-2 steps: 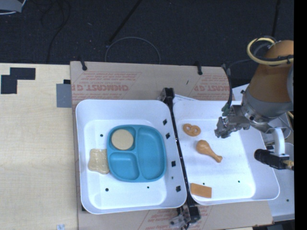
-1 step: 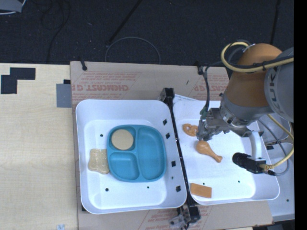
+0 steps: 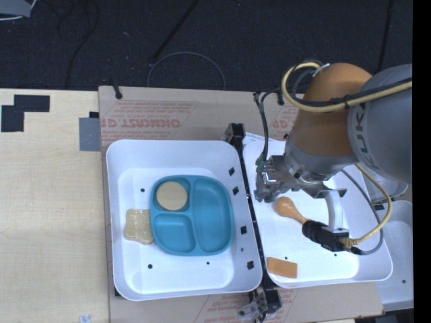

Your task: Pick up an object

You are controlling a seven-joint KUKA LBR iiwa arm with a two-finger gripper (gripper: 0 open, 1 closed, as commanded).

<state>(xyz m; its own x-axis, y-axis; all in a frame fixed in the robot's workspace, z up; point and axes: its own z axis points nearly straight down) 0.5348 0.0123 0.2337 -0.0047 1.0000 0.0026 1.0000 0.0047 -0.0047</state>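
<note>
nothing is lifted yet, as far as can be seen — the gripper (image 3: 264,188) sits low at the left edge of the right bin (image 3: 337,269), and i cannot tell whether it is open or closed. the likeliest pick, a tan piece (image 3: 289,208), lies on the bin floor just beside it, seemingly ungrasped. an orange wedge (image 3: 283,268) lies near the front wall. the left bin (image 3: 135,180) holds a blue plate (image 3: 205,221) with a disc (image 3: 171,195) in one compartment, and a sponge (image 3: 139,226) touches its left side. the wall between the bins crowds the gripper — little room there.
</note>
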